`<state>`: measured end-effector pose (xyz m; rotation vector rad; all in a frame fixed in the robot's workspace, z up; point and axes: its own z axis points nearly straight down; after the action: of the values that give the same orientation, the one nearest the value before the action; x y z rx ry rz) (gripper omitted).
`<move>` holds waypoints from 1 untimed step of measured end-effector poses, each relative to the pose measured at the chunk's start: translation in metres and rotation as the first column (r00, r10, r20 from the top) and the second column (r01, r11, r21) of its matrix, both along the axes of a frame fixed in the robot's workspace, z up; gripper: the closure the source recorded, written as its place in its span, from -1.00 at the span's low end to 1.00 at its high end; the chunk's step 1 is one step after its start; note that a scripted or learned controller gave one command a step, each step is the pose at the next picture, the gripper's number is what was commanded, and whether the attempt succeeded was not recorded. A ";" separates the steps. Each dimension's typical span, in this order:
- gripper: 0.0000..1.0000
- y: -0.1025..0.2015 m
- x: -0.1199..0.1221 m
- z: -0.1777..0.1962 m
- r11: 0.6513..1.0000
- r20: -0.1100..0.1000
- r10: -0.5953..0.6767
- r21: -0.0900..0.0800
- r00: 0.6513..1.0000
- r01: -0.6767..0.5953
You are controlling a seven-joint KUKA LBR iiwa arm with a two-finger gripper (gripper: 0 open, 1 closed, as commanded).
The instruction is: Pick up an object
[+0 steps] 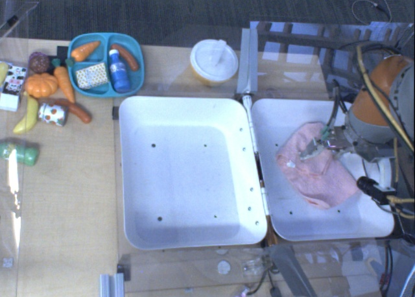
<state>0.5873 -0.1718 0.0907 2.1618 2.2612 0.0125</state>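
The end effector point(319, 146) is set directly upon the crumpled pink cloth point(318, 172) in the right-hand shallow white bin point(285, 221), the cloth's long axis running far-left to near-right, though its finger state cannot be told.

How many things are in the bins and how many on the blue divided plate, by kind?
Pink cloth, right bin: 1
Toy carrot, blue plate: 1
Blue bottle: 1
Sausage: 1
Checked block: 1
Total: 5
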 end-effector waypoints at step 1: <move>-1.00 0.036 0.017 0.000 1.000 0.000 -0.006 0.002 1.000 0.006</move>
<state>0.6045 -0.1355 0.0908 2.1692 2.2553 0.0144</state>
